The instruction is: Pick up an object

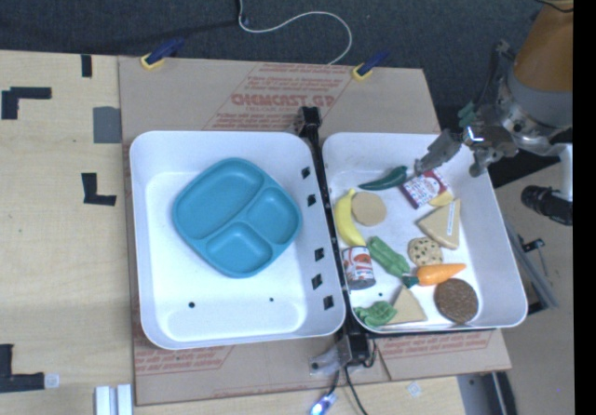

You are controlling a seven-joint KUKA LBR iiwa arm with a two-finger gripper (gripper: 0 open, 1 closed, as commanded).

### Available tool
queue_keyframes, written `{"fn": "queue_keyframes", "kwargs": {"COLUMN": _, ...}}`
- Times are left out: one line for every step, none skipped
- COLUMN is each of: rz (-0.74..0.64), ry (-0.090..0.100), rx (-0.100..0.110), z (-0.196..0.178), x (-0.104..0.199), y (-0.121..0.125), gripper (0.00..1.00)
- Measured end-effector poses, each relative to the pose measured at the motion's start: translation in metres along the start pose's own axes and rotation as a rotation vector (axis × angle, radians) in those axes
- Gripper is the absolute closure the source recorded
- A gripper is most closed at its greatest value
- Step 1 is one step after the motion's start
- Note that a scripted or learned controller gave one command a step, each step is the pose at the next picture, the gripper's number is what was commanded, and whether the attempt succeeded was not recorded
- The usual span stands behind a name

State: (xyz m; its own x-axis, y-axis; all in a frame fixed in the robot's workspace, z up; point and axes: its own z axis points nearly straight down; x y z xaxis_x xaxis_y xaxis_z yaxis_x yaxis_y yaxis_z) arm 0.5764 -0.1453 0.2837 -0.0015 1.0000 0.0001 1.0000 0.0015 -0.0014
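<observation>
The gripper (438, 155), jaws' spread untellable, hovers by the small red packet (422, 190): probably light, crinkly, best pinched across its edges.

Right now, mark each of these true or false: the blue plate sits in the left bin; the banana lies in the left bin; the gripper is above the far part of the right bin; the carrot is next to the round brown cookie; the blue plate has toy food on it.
1. The blue plate sits in the left bin. True.
2. The banana lies in the left bin. False: it lies in the right bin, near the divider.
3. The gripper is above the far part of the right bin. True.
4. The carrot is next to the round brown cookie. True.
5. The blue plate has toy food on it. False: its compartments are bare.
</observation>
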Motion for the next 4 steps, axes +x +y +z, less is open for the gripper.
{"fn": "queue_keyframes", "kwargs": {"rz": -0.005, "ry": 0.002, "rx": 0.003, "z": 0.007, "x": 0.06, "y": -0.031, "gripper": 0.0}}
{"fn": "queue_keyframes", "kwargs": {"rz": -0.002, "ry": 0.002, "rx": 0.003, "z": -0.01, "x": 0.089, "y": -0.095, "gripper": 0.0}}
{"fn": "queue_keyframes", "kwargs": {"rz": -0.001, "ry": 0.0, "rx": 0.002, "z": -0.019, "x": 0.088, "y": -0.093, "gripper": 1.0}}
{"fn": "queue_keyframes", "kwargs": {"rz": -0.01, "ry": 0.002, "rx": -0.001, "z": -0.034, "x": 0.181, "y": -0.093, "gripper": 1.0}}
